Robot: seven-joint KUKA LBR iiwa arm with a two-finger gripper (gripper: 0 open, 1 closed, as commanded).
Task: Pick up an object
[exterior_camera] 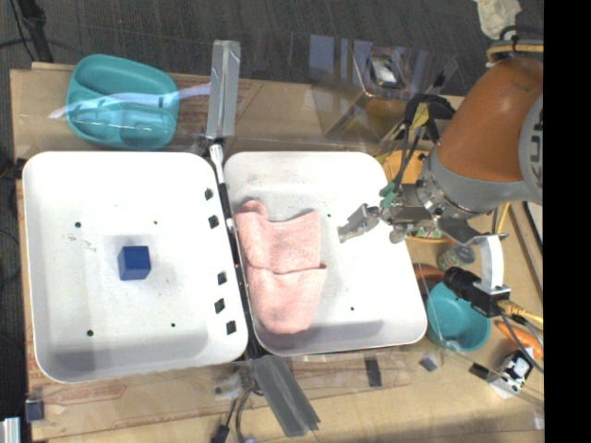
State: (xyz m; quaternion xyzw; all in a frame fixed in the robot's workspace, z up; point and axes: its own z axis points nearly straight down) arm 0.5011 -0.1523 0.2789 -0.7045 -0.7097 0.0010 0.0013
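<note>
Pink cloth [280, 268] lies crumpled in the right bin [369, 169], against that bin's left wall, running from about mid-bin down toward the near edge. Top edge is folded over, lower part tapers to a rounded end. It lies flat on the bin floor, nothing touching it.

Blue cube [135, 261] sits alone in the left bin [55, 178], roughly centre, a little left of middle. Well apart from the cloth, with the divider between the bins separating them.

Gripper [354, 224] is over the right bin, right of the cloth and clear of it, nothing between the fingers. Can't tell from this angle if the fingers are spread or closed; they're small and blurred against the white bin. Arm [489, 127] comes in from the right, orange band above the wrist over the bin's right rim.

Outside the bins: teal plastic container [122, 100] on the bench far-left, behind the left bin. Teal cup [457, 319] on the bench near-right, just beside the right bin's near-right corner.
</note>
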